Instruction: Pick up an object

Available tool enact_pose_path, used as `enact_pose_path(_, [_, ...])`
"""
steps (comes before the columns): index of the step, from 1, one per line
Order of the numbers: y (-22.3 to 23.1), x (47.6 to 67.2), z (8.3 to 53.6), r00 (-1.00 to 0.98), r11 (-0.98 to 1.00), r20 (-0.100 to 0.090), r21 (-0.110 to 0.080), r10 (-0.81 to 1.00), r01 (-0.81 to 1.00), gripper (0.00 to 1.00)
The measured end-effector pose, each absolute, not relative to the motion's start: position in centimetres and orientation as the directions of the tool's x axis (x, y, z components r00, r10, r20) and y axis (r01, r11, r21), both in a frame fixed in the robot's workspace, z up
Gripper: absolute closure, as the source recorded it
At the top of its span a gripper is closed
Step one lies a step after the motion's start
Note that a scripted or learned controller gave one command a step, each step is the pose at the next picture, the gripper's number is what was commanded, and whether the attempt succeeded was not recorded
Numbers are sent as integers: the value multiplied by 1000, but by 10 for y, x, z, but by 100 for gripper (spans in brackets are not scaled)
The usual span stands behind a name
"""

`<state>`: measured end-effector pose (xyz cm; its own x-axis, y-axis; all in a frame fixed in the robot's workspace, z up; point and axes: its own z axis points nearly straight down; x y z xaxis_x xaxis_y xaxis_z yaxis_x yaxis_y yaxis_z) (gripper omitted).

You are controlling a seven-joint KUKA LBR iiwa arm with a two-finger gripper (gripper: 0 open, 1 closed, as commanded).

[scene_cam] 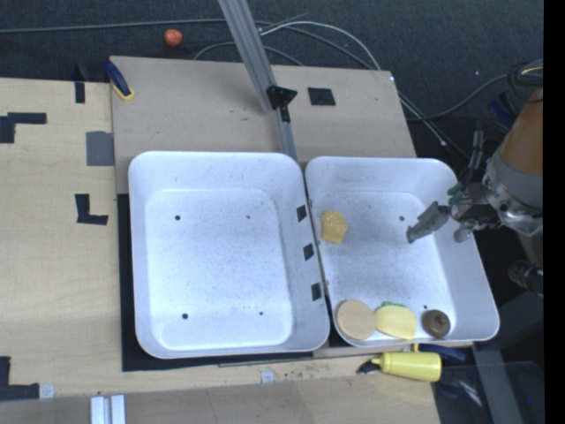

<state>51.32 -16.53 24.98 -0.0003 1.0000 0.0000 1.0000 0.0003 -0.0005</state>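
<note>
Arm: the grey arm with its orange band (527,140) comes in from the right edge and hangs over the right rim of the right bin (459,263).

Gripper: the gripper (441,221) sits above the upper right part of the right bin. One dark finger (426,222) juts left and slightly down over the bin floor; a second, shorter finger shows just to its right near the rim. The two stand parted, and nothing lies between them.

Right bin contents: a small yellowish lump (334,227) rests near the bin's left wall, in its upper half, well apart from the gripper. Along the bottom edge lie three things in a row: a tan round disc (356,320), a yellow rounded piece (396,321) touching it with a bit of green at its top, and a small brown round object (435,324) just beside that, in the bottom right corner.

Left bin: the left bin (141,263) lies beside the right one, their inner rims meeting.

Outside the bins: a yellow bottle-like object (410,365) lies on its side just below the right bin's bottom rim. A small orange ball (173,36) sits on the dark floor beyond the bench. A grey metal bar (247,34) slants down from the top toward the gap between the bins.
</note>
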Motion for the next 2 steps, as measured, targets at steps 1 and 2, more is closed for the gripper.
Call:
enact_pose_path(1, [-95,538,294,-11,11,1,3,1000,1000,0])
enact_pose_path(2, [-86,569,291,-2,2,0,-1,1000,1000,0])
